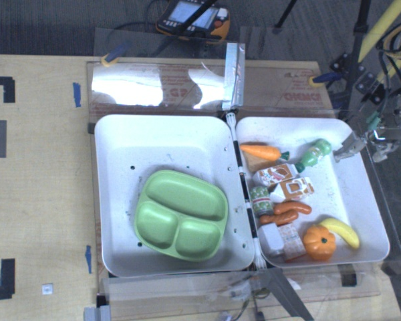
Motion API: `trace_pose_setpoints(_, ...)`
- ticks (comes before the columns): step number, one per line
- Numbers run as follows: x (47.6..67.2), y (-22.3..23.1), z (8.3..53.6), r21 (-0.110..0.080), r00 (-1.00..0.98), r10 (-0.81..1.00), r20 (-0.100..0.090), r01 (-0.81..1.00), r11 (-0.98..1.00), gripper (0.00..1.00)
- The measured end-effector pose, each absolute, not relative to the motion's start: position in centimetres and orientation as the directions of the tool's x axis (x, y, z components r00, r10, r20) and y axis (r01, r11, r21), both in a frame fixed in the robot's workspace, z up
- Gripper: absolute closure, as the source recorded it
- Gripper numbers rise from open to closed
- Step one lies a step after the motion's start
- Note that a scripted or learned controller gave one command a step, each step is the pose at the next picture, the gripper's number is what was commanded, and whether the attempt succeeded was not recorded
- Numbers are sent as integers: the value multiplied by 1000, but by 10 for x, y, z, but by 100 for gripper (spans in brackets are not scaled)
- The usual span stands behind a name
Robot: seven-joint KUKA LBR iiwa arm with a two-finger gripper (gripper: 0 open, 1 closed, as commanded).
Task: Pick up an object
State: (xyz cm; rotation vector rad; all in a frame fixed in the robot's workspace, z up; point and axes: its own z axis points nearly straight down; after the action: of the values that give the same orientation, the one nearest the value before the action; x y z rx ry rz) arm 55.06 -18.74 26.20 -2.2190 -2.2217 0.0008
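Wooden bench (pixel 40 199) bears both bins; end effector (pixel 361 142), blurred at the right bin's (pixel 367 199) rim, grip unreadable.

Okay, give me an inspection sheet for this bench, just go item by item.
Surface: wooden bench bearing a left bin and right bin side by side.
Job's things: in the right bin, carrot, green bottle, small cartons, sausage, orange, banana.
Clutter: green divided tray in the left bin.
Grippers: gripper at the right bin's far right rim, holding nothing visible; jaws too blurred to judge.
Cables: dark cables at far right.
Surroundings: handheld controller and tripod legs on the floor.
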Motion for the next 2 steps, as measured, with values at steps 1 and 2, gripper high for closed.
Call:
trace_pose_setpoints(1,589,-153,86,4,-87,996,-2,996,87,0)
trace_pose_setpoints(2,497,-107,87,6,-62,998,-1,998,62,0)
